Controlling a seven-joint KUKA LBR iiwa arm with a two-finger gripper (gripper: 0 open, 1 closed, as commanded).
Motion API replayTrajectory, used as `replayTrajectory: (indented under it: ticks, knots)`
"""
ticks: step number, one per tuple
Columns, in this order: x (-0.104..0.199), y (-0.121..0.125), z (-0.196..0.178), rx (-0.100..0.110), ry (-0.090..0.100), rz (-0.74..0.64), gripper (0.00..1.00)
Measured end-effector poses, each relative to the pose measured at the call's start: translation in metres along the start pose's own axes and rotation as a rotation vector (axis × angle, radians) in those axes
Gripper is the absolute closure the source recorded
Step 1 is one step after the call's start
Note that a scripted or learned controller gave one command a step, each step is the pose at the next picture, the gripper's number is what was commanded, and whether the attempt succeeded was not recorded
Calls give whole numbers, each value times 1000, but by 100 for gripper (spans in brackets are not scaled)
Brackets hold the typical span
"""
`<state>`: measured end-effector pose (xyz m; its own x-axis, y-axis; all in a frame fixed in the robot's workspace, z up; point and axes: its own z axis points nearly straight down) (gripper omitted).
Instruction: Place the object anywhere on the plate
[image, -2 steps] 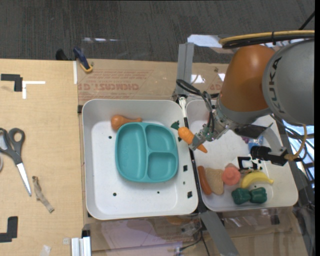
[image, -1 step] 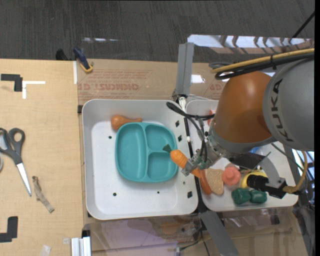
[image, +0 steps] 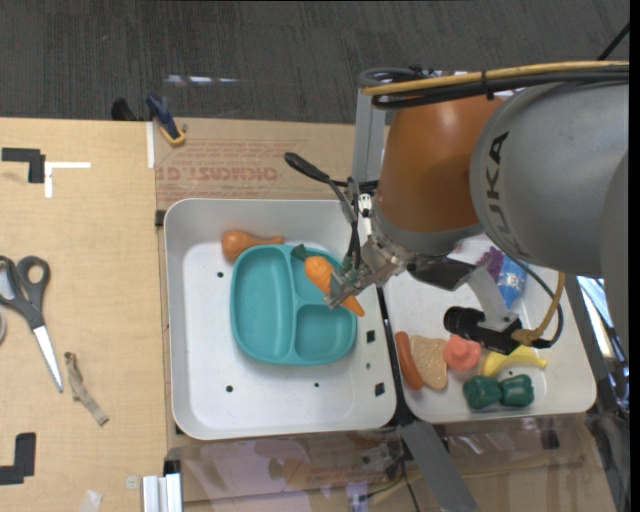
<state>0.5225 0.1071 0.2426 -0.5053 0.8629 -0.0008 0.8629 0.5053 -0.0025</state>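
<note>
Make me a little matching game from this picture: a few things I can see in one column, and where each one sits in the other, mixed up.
Things:
1. teal plate
2. carrot
3. scissors
4. green pepper

Places:
A. on the brown bench, left of both bins
B. in the right bin, near its front edge
C. lying in the left bin
D. on the plate's right side, under the end effector

Pairs: 1-C, 2-D, 3-A, 4-B

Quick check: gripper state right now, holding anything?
Gripper: closed on the toy carrot, over the right edge of the teal plate.
</note>
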Motion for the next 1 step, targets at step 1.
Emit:
replayTrajectory:
  ticks: [1]
  knots:
    - [0,0,0,0,0,0,0]
